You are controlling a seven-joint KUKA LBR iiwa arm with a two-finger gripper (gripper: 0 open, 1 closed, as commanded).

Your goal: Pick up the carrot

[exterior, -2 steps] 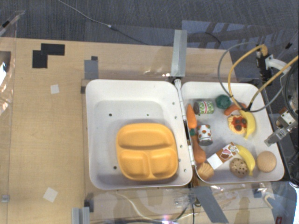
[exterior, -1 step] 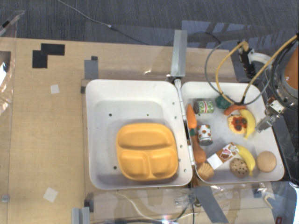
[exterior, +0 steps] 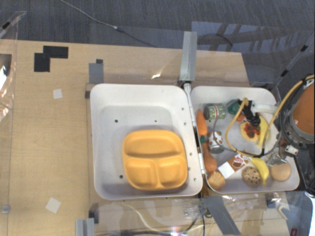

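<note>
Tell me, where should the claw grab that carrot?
Probably mid-body on the carrot, coming straight down. It lies long and narrow against the right bin's left wall, so the fingers would best close across its width; that wall leaves little room on one side.

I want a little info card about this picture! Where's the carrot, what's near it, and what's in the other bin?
carrot: orange, lying lengthwise against the right bin's left wall
right bin: white, crowded with toy food
near the carrot: small can, muffin, bananas
left bin: white, holds a yellow divided tray
arm: grey with orange, at the picture's right edge, away from the carrot
carrot picked up: not yet
</note>
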